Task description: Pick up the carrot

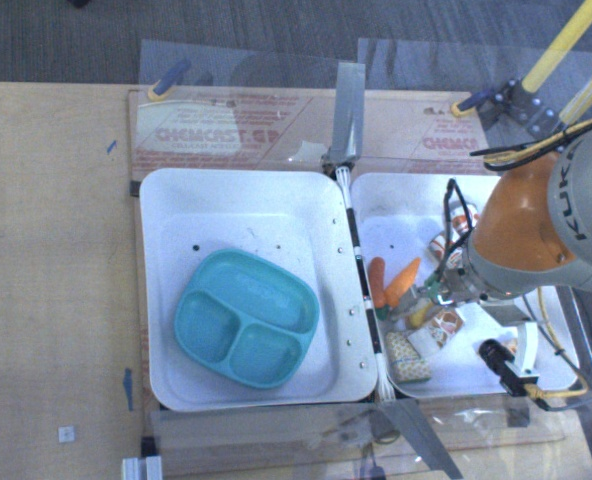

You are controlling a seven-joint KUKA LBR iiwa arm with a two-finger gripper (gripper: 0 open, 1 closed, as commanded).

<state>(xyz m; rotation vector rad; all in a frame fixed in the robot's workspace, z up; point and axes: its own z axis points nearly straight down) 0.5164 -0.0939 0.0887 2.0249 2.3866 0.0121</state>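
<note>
My pincer (pixel 434 293) hangs just right of the carrot (pixel 403 279) in the right bin (pixel 406 203); its grip I cannot tell

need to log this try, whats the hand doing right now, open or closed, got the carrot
hand: low in the right bin, beside the carrot; open or closed cannot be told, and no carrot seen in its grip.

We look down from one fixed camera above the bench (pixel 46 268), at a slant, far enough off to take in both white bins: the left bin (pixel 166 208) and the right bin (pixel 396 208). The arm (pixel 526 228) enters from our right, and floor shows along the top edge.
</note>
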